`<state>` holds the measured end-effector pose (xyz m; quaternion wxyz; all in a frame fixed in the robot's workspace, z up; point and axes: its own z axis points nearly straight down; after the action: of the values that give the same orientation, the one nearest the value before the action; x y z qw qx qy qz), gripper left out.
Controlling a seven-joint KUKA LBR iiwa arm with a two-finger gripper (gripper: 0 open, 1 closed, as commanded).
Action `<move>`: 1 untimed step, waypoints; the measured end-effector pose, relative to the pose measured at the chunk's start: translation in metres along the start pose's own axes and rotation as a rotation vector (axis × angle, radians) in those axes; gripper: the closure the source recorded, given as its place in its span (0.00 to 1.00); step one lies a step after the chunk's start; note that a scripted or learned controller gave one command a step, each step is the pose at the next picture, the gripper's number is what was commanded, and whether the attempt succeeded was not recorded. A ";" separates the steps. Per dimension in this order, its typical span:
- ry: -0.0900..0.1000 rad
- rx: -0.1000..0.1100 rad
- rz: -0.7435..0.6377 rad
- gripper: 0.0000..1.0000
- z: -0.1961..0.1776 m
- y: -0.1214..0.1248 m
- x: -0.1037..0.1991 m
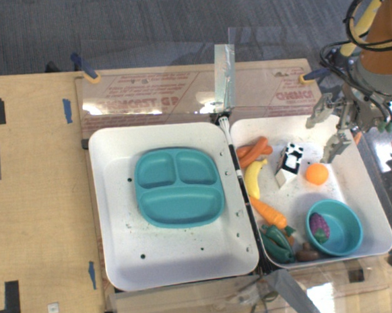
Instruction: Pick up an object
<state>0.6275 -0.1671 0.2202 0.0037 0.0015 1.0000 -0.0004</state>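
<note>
Fingers of the gripper (334, 129) are seen spread apart, nothing between them, poised over the right bin (378, 192), presumably for a descent. An orange ball (316, 173), the nearest candidate, lies just below, beside the teal bowl (337, 228).

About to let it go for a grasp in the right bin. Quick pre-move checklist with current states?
1. Claw empty: ok, nothing between its fingers.
2. Claw open: ok, fingers spread.
3. Claw over the right bin: ok, above its upper right part.
4. A free target close by: ok, the orange ball lies just below the claw, apart from the teal bowl and the black-and-white block.
5. Left-side cluster pickable: not ok, banana, carrots and green item are crowded against the divider wall.
6. Claw height above the ball: cannot tell from this view.
</note>
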 end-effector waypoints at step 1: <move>-0.005 0.001 -0.209 0.00 0.116 0.017 -0.034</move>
<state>0.6620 -0.1502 0.1044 0.0060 -0.1028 0.9947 -0.0012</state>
